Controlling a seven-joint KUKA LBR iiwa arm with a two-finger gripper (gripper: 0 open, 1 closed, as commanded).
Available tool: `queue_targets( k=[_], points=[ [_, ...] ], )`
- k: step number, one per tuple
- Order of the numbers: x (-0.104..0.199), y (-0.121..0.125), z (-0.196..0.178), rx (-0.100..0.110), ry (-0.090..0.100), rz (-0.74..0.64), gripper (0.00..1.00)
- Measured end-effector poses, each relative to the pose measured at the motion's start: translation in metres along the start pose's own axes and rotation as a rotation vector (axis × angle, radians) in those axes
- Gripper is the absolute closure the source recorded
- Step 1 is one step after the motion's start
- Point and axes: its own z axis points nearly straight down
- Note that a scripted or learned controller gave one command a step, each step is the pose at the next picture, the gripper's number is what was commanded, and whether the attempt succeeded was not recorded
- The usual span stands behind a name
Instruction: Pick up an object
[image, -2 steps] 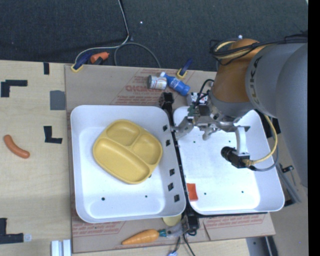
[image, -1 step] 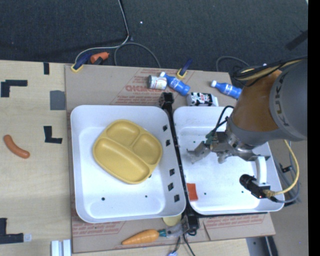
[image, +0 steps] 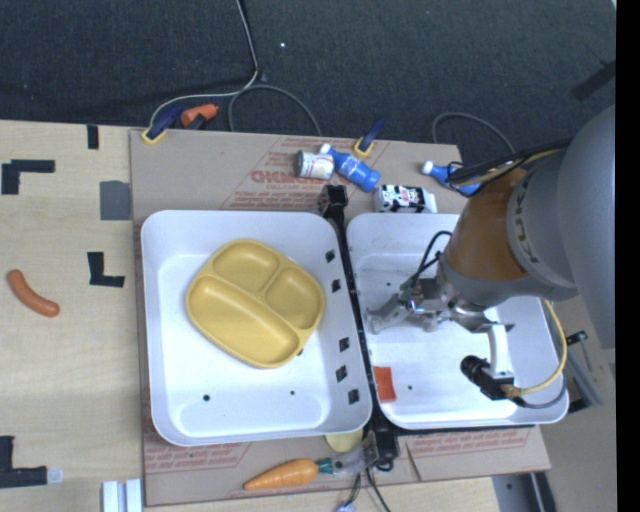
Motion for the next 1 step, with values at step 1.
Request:
queue_targets(
  k=[1],
  points=[
    [0.0065,0.0827,-0.0029,-0.002,0.000,-0.005,0.00]
  ],
)
